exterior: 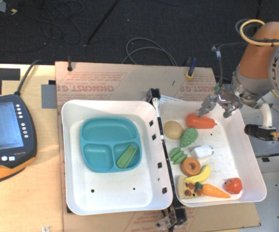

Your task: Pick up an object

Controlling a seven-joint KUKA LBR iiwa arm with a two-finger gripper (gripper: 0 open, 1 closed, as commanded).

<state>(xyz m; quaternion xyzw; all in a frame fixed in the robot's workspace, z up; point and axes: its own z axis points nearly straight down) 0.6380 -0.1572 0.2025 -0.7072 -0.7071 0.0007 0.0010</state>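
My gripper (218, 108) hangs over the far edge of the right bin (248, 151), its two fingers spread open with nothing between them. Just below and left of it lies a red-orange pepper-like toy (201, 122). Further into the bin sit a tan potato (172, 129), a green leafy piece (189, 137), green pea pods (178, 155), a white cup-like item (202, 152), a brown donut (191, 166), a banana (200, 175), a carrot (215, 191) and a red tomato (233, 185).
The left bin (76, 178) holds a teal divided plate (100, 137) with a green slice (126, 157) in one compartment. A tablet (6, 129) lies at the far left. A black divider rail (161, 149) runs between the bins. Cables trail behind the bench.
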